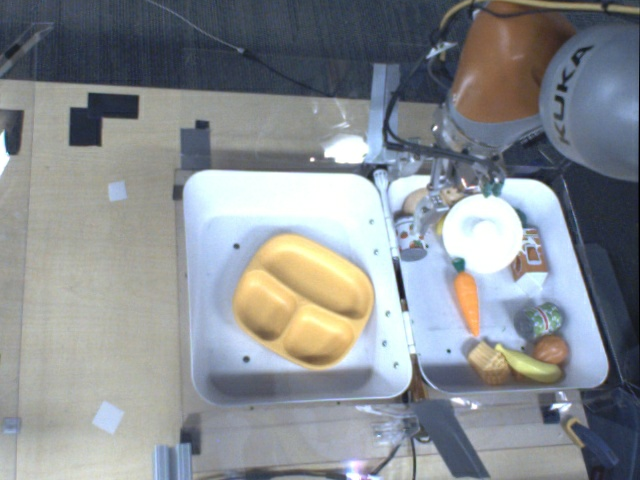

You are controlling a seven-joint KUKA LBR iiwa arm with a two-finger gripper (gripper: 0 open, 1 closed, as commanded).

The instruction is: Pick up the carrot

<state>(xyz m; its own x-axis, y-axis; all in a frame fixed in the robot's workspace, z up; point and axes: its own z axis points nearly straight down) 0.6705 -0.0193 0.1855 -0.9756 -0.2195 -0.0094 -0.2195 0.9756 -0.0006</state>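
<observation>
The carrot [466,302], orange with a small green top, lies lengthwise in the middle of the right bin [580,268], its green end pointing to the back. My gripper [438,200] hangs below the orange-banded wrist over the back left part of that bin. It is well behind the carrot and apart from it. A white round dish [483,233] sits between the gripper and the carrot's green end.
A yellow divided plate [301,299] lies in the left bin [210,228]. The right bin also holds a banana [531,366], a woven-looking block [488,362], a green ball [541,319], a brown ball [551,349], a small carton [529,254] and a small can [409,241].
</observation>
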